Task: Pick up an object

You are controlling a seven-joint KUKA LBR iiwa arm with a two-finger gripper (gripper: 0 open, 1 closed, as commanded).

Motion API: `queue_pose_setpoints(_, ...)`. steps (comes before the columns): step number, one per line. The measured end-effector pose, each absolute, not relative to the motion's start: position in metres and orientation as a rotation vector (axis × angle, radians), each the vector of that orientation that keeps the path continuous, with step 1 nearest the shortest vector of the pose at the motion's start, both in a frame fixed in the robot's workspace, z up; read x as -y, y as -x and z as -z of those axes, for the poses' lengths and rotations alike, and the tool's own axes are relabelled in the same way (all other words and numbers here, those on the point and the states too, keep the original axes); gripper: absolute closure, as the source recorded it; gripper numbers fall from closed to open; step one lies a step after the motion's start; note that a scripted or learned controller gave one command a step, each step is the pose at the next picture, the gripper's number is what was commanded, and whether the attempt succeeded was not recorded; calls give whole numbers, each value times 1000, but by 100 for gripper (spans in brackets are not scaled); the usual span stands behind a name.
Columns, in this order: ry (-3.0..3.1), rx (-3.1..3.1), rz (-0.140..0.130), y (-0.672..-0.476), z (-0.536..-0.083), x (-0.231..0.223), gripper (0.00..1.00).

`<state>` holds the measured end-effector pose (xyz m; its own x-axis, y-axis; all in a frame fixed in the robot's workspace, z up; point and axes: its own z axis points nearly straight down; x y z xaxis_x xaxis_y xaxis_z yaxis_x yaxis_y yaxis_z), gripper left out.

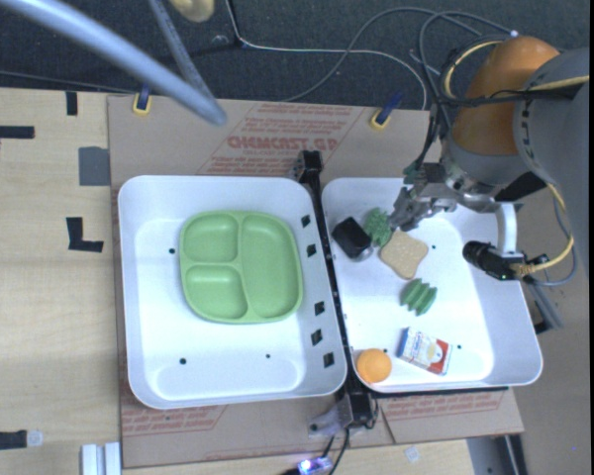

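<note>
over the right bin (510, 359), the gripper (408, 209) hangs low above a tan bread slice (404, 253), likely lining up a grasp; whether its jaws are parted or closed cannot be told. a black block (351, 237) and green leafy piece (377, 225) crowd the slice, while an orange ball (374, 365) and small carton (422, 350) lie well apart.

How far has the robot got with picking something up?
Nothing looks lifted yet. The gripper is low in the right bin, just above the slice of bread and next to a green toy. The orange ball and small box lie untouched. Grabbing and lifting are left.
</note>
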<state>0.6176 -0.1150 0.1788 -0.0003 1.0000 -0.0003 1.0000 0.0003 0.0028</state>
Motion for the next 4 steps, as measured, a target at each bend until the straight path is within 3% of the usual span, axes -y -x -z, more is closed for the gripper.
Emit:
queue_pose_setpoints(1,-2218,-2221,-4,-619,-227,115,100)
queue_pose_setpoints(4,-2217,-2227,1,-635,-236,-37,100)
